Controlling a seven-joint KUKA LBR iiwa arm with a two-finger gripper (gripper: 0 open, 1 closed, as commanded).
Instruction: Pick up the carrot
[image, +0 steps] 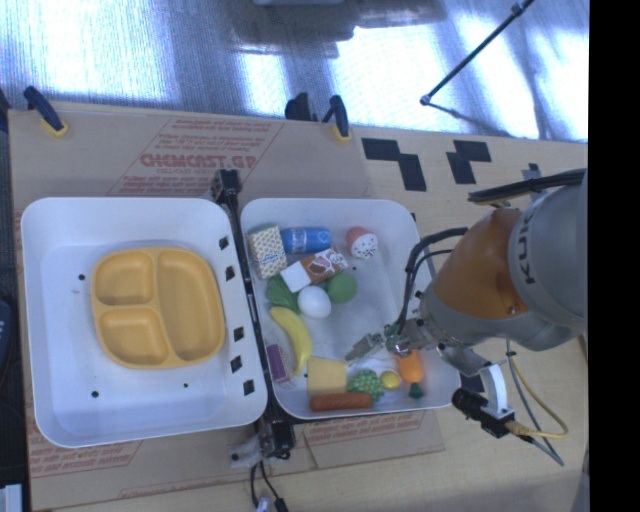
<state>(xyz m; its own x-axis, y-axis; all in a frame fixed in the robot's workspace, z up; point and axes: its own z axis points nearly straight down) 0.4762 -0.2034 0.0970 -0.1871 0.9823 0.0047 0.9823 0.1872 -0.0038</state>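
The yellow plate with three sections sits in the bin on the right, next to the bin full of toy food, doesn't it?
Not quite. The camera view shows the yellow plate with three sections in the left bin, not the right one. The right bin beside it is the one full of toy food, including the banana and the carrot.
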